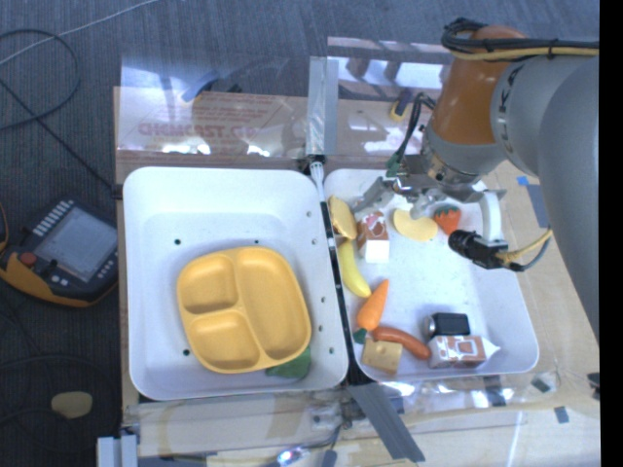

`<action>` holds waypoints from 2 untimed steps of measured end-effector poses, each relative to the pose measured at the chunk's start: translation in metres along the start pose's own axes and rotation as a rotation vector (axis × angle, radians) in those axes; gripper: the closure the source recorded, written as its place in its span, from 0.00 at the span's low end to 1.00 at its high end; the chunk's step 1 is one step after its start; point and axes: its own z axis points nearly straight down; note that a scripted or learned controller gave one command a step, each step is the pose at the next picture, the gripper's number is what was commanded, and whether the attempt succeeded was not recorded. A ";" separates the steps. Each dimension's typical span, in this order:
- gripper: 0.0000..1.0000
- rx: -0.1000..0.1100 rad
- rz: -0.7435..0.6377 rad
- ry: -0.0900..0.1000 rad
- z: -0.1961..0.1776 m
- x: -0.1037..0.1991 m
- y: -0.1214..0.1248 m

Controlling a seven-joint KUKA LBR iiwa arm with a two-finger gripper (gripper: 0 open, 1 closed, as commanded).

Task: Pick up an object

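You see the gripper low over the right bin's far end, above a yellow slice. You cannot tell its state.

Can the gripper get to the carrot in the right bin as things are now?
Probably yes. The carrot lies uncovered on the bin floor, nothing on top, though the banana touches its left side. The gripper hovers nearby.

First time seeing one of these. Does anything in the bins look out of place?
A green item is wedged under the yellow divided plate in the left bin, mostly hidden. Otherwise nothing stands out.
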 end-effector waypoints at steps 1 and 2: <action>0.00 0.000 0.004 0.002 0.088 -0.027 0.015; 1.00 0.000 0.002 0.003 0.078 -0.026 0.016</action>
